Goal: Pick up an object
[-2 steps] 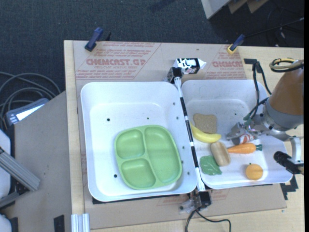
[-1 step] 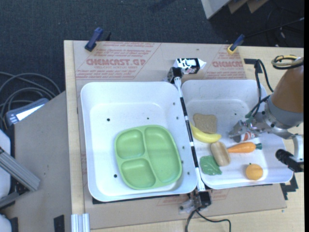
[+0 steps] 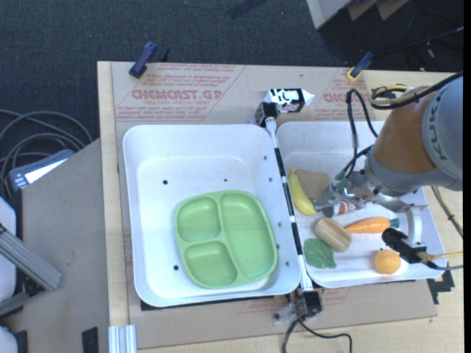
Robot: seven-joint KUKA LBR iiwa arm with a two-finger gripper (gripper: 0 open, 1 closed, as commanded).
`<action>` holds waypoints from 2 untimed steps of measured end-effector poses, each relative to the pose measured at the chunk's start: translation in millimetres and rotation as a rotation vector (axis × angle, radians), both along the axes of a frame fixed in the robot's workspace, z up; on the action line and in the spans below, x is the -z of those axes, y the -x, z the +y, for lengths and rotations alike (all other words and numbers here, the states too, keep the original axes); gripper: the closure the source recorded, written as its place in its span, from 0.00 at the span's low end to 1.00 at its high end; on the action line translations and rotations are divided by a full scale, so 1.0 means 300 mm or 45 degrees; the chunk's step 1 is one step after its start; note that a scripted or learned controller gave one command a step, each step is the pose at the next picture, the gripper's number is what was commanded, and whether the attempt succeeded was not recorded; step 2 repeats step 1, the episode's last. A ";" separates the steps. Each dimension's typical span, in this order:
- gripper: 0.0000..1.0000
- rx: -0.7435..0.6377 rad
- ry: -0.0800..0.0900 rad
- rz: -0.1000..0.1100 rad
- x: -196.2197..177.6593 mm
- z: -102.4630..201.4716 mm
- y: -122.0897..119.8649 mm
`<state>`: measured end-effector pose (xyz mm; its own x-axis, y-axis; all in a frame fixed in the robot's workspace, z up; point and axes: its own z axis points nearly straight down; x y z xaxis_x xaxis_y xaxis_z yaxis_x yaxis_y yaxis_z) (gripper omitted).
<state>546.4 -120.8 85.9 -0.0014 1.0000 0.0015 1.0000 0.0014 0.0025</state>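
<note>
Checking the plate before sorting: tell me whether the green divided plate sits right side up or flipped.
Right side up. The green divided plate lies flat in the left bin, its three compartments facing upward with raised dividers visible.

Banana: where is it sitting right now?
The banana lies in the right bin, against its left wall beside the divider, with the bread roll and the green leaf nearer the camera.

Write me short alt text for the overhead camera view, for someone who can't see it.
A grey and orange robot arm reaches from the right into the right white bin, above a banana, carrot, bread roll, green leaf and small orange fruit. The left white bin holds a green divided plate.
</note>
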 end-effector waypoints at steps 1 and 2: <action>1.00 0.000 0.001 -0.001 -0.332 0.252 -0.215; 1.00 0.000 0.001 -0.001 -0.332 0.252 -0.215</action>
